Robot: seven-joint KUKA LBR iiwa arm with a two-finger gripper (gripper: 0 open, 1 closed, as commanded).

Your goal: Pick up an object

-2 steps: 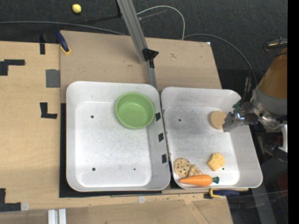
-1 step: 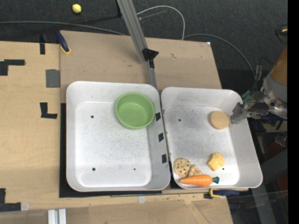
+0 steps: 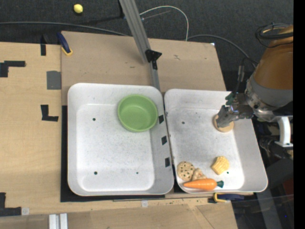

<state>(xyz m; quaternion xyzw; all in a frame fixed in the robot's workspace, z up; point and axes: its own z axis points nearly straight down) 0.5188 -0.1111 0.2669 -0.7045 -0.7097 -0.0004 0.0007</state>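
My gripper (image 3: 224,119) reaches in from the right and hangs low over the upper right part of the right bin (image 3: 190,104). A small tan object (image 3: 224,126) lies directly under its tip, partly hidden by it. Lower in the same bin lie a yellow corn-like piece (image 3: 219,165), a brown cookie (image 3: 185,169) and an orange carrot (image 3: 202,184) along the front wall. A green bowl (image 3: 137,112) stands in the upper right part of the left bin (image 3: 86,147).
A grey pole (image 3: 136,25) slants down to the seam between the bins. A blue-and-yellow clamp (image 3: 64,43) sits on the bench's back left corner. A yellow ball (image 3: 78,8) lies on the dark floor beyond. Cables run behind the bench.
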